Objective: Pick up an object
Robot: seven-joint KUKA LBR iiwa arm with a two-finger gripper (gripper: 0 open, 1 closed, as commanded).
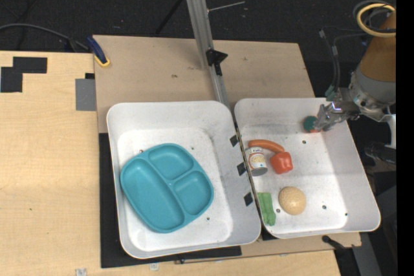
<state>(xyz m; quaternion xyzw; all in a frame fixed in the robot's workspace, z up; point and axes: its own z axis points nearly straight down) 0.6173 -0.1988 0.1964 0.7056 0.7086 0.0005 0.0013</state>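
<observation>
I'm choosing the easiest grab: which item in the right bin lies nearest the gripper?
The small teal object, right beside the gripper at the bin's far edge; the other items lie nearer the bin's middle and front.

1. one fixed camera sits above the bench [194,68] and looks down on it at a slant.
2. it stands far enough back to take in both white bins: the left bin [129,119] and the right bin [349,203] side by side.
3. the arm [378,61] enters from the view's right edge, so the gripper [331,112] shows at the right bin's far right corner; everything else in the bins lies nearer the camera or to the view's left of the fingers.
</observation>
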